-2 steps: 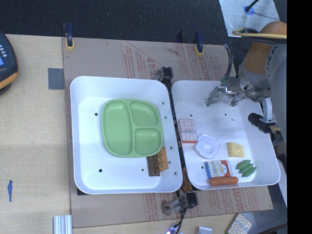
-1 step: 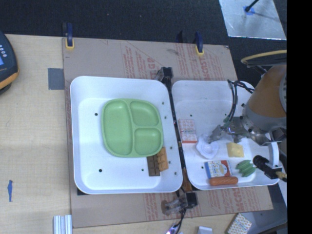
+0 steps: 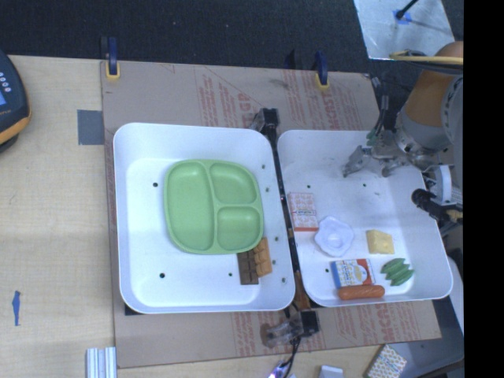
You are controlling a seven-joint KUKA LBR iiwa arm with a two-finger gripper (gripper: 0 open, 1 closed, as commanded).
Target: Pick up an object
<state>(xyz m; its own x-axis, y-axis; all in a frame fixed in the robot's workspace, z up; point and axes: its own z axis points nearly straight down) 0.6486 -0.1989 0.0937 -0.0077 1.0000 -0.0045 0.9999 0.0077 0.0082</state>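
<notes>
My gripper [image 3: 368,169] hovers over the far part of the right bin [image 3: 315,148], its fingers spread open with nothing between them. Toward the front of that bin lie a pink-and-white packet [image 3: 302,211], a white cup-like piece [image 3: 335,237], a yellow cheese wedge [image 3: 379,242], a green pea pod [image 3: 397,271], a small blue-and-orange carton [image 3: 351,272] and an orange sausage [image 3: 361,293]. All of them lie well in front of the gripper, apart from it.
The left bin [image 3: 134,211] holds a green divided plate [image 3: 213,205] and a brown bar [image 3: 254,262] at its front right. Clamps hold the cardboard sheet under both bins. The arm's grey body [image 3: 433,109] reaches in from the right.
</notes>
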